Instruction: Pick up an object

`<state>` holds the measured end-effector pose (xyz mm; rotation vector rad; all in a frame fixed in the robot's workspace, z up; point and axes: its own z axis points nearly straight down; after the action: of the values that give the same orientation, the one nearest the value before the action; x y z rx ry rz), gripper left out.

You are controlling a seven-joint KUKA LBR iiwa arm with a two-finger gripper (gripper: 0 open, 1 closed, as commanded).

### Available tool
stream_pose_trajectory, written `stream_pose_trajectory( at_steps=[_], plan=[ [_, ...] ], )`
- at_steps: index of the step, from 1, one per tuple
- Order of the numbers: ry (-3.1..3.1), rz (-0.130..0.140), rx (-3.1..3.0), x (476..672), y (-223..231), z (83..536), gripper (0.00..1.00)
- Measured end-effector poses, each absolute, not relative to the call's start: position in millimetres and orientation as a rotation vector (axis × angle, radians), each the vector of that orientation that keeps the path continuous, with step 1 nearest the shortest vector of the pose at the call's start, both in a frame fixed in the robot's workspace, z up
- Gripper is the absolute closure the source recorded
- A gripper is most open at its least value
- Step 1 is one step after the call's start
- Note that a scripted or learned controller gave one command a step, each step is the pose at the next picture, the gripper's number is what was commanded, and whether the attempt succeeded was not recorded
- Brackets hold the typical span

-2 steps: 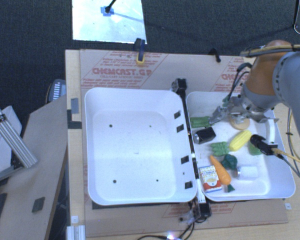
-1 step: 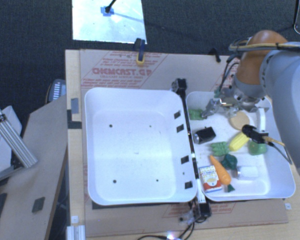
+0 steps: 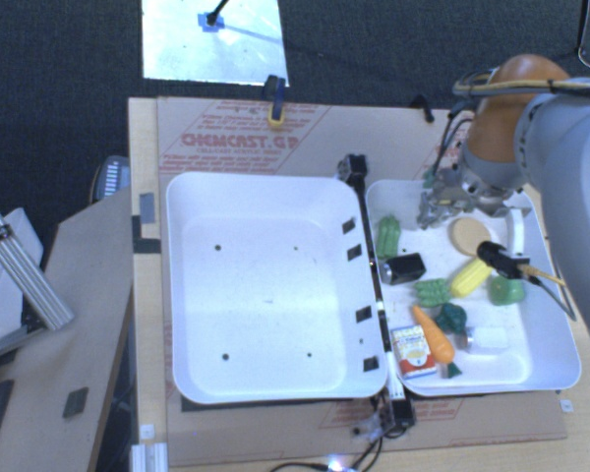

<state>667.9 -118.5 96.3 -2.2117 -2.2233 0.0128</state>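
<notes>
Reaching in from the right, I held my claw [image 3: 434, 210] low over the far end of the right bin [image 3: 546, 367], close to its back wall. Whether the claw was wide or narrow I could not tell from that slanted look down.

Everything I might have picked lay in that same bin. A tan round disc [image 3: 468, 234] sat just beside the claw, on the nearer side. A pale green vegetable [image 3: 387, 236] lay toward the edge shared with the left bin [image 3: 265, 293], and a black block [image 3: 405, 267] lay just in front of it.

Further toward the near end, a yellow corn cob [image 3: 469, 278] rested against a leafy green piece [image 3: 433, 291], with a green lump [image 3: 506, 290] close by on the cob's other side. A carrot [image 3: 431, 330] lay slantwise below them, a dark green piece [image 3: 454, 318] touching it. A small printed carton [image 3: 411, 352] sat against the carrot near the front corner. A small white thing [image 3: 492, 339] lay nearby, too pale against the bin floor to make out.
</notes>
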Motion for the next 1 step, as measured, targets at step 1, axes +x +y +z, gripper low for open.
stream_pose_trajectory(
  at_steps=[1],
  plan=[
    [-2.239, -0.016, -2.224, 664.5, -97.8, 281.5, 1.00]
  ],
)
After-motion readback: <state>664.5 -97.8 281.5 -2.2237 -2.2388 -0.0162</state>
